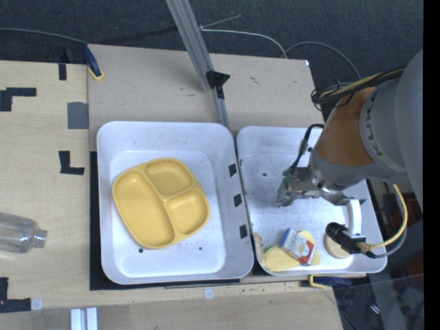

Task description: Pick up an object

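Desk (165,95) carrying two white bins side by side. Left bin (110,184) holding a yellow divided plate (160,201), lying flat. Right bin (265,150) under the grey arm (357,139), reaching in from its right. Claw (285,192) low over the right bin's middle, nothing visible between the fingers; open or closed, cannot tell. Small yellow-and-white packet (297,246) by the right bin's near wall, apart from the claw. Clear bottle (17,232) lying far left of the left bin.
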